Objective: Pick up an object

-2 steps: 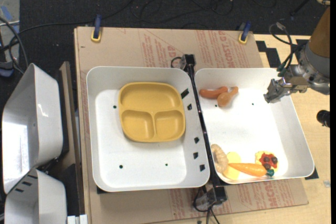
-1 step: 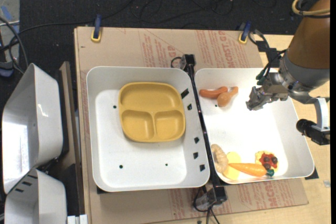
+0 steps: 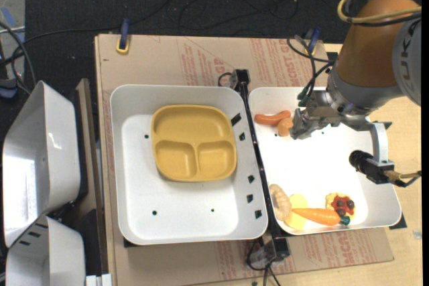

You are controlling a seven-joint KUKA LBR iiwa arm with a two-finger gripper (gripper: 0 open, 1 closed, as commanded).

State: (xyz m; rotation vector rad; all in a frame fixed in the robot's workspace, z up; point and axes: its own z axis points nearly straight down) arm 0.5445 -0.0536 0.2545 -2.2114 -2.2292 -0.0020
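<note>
Claw [image 3: 299, 126], grip state unclear, hovers beside hot dog [image 3: 271, 118]; cardboard lettering illegible.

Hand [image 3: 295, 130] beside sausage [image 3: 271, 118] (right bin [image 3: 375, 171])

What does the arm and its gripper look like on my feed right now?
The arm is grey with a broad orange band above the wrist and part of dark lettering on its side. A yellow cable loops over the orange section, and thin black cables run by the wrist. The gripper is a dark grey metal block.
</note>
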